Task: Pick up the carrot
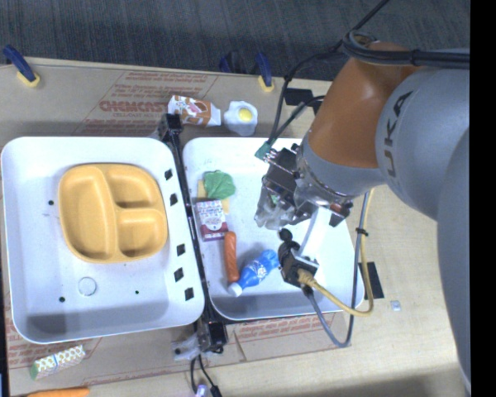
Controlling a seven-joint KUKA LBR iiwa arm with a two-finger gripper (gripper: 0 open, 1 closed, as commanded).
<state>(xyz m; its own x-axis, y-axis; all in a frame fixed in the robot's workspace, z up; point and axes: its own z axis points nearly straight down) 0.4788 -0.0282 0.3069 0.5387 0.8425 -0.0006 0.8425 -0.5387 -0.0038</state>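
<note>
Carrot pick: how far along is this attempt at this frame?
Done: nothing visible. The carrot lies flat on the floor of the right bin, below the red packet and beside the blue bottle. In hand: the gripper hangs over the same bin, to the carrot's right, with nothing seen between its fingers. Left: moving over the carrot, grasping and lifting.

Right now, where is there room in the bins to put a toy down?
Free: left bin floor around the yellow tray, mostly below it. Right bin's upper part, above the green toy, is bare too. Crowded: its left side, where packet, carrot and blue bottle sit beside the gripper.
</note>
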